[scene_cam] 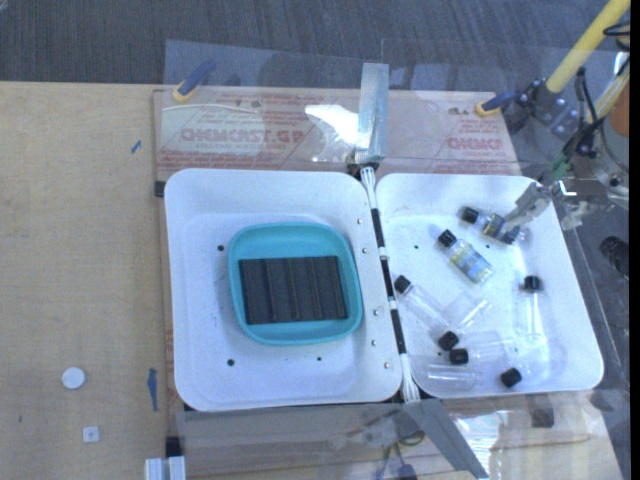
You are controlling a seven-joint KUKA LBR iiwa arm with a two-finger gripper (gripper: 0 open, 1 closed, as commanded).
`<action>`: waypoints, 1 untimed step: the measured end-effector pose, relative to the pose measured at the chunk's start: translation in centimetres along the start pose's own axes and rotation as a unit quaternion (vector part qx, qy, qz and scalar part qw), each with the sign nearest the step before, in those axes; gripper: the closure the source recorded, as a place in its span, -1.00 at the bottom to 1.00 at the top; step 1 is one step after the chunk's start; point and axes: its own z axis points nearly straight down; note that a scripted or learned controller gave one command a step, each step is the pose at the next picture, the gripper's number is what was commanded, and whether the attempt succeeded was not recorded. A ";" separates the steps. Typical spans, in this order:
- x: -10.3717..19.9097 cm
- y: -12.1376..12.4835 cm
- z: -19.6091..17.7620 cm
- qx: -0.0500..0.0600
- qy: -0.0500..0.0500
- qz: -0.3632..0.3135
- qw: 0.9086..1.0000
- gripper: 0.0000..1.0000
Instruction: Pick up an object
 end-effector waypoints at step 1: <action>2.5 1.1 15.2 -0.004 -0.001 -0.054 0.999 -1.00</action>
